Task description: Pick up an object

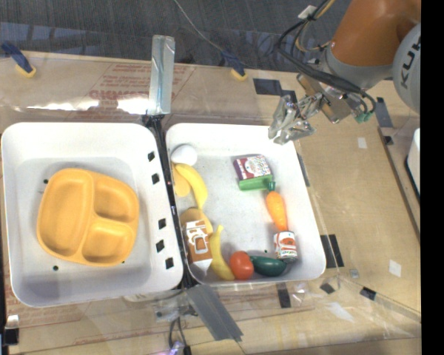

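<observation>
My gripper [284, 130] hangs above the far right corner of the right bin [305, 191], with nothing between its fingers. Below it in that bin lie a purple and green box [252, 171], a carrot [277, 209], a small red can [285, 245], a dark green vegetable [268, 265], a tomato [241, 265], two bananas [192, 183] [218, 255], a brown bottle [197, 239] and a white egg [183, 154]. The nearest object to the gripper is the box, a little to the lower left of it.
The left bin [15, 154] holds a yellow divided plate [87, 216]. A metal strip [161, 76] stands up at the far end of the wall between the bins. Cables [311, 35] loop above the wrist.
</observation>
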Controlling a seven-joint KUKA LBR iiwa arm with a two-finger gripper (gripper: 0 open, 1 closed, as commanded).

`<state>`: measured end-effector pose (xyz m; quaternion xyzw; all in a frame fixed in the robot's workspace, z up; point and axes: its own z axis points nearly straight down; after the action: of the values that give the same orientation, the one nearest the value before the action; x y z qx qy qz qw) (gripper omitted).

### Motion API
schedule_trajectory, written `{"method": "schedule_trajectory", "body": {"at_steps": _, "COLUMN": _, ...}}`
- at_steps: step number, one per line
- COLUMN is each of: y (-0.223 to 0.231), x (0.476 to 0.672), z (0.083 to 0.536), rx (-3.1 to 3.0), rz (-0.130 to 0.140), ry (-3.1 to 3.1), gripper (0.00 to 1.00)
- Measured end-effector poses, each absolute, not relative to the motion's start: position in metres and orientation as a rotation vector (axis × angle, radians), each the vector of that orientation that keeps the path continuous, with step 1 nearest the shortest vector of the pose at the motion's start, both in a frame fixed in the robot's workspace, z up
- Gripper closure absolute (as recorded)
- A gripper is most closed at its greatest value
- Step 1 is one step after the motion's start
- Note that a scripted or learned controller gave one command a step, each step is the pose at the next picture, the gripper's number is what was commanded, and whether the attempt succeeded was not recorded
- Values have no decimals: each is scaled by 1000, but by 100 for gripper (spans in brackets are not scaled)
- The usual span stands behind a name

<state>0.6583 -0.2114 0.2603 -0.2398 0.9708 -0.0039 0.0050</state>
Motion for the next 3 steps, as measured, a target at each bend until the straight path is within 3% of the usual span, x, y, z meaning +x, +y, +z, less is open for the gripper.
{"method": "schedule_trajectory", "body": {"at_steps": 1, "y": -209, "x": 658, "z": 256, "rx": -756, "rz": -3, "ry": 3045, "gripper": 0}}
{"method": "schedule_trajectory", "body": {"at_steps": 2, "y": -210, "x": 641, "z": 98, "rx": -708, "rz": 8, "ry": 3067, "gripper": 0}}
{"method": "schedule_trajectory", "body": {"at_steps": 3, "y": -209, "x": 593, "z": 93, "rx": -1138, "rz": 0, "ry": 2928, "gripper": 0}}
